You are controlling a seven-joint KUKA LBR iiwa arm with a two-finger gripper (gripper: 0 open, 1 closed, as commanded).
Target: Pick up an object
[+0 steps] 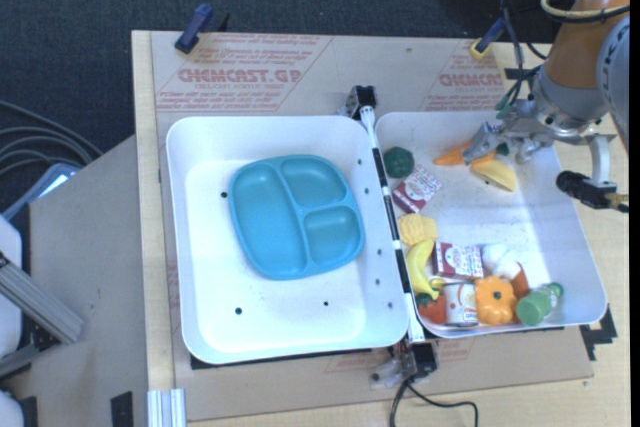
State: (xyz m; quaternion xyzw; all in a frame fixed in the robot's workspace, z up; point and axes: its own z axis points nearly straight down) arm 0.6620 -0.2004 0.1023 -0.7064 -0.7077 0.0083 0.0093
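My gripper (495,145) hangs low over the far end of the right bin (570,235), with the grey arm and its orange band (590,35) rising behind it at the top right. Right beside the gripper lie an orange carrot (452,156) on its left and a yellow fruit piece (497,175) just under it. I cannot tell whether either one is touched. Farther left in this bin sit a dark green ball (400,160) and a red-and-white packet (418,185).
Toys crowd the near end of the right bin: corn (417,230), a banana (420,272), a packet (460,261), an orange pumpkin (493,301), a green piece (536,305). The left bin (200,165) holds a blue divided tray (297,215). A black rail (385,215) separates the bins.
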